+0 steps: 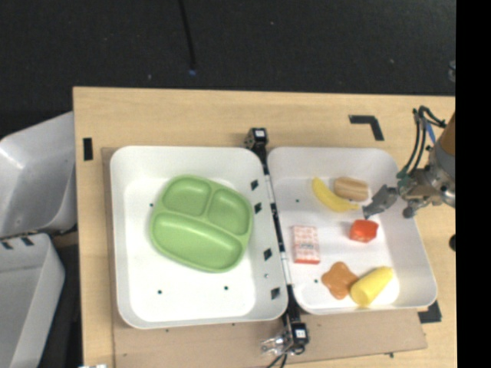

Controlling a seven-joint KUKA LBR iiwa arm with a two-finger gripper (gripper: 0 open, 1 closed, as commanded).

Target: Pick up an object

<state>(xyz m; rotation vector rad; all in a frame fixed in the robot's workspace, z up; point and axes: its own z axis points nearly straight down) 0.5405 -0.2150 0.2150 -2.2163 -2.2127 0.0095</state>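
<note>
The right bin (pixel 406 251) holds several toy foods. A yellow banana (pixel 331 196) lies beside a tan bread roll (pixel 350 188) near the back. In the middle sits a red piece (pixel 364 231), with a pink-and-white box (pixel 305 244) to its left. An orange biscuit-shaped piece (pixel 337 279) and a yellow piece (pixel 371 285) lie at the front. My gripper (pixel 393 205) hangs over the right side of this bin, just up and right of the red piece. Its fingers (pixel 377 202) are spread open with nothing between them.
A green divided plate (pixel 202 223) lies in the left bin (pixel 130 290). A ridge with black clips (pixel 270 228) separates the two bins. The wooden bench (pixel 192 113) surrounds them, and cables (pixel 420 133) hang near the arm on the right.
</note>
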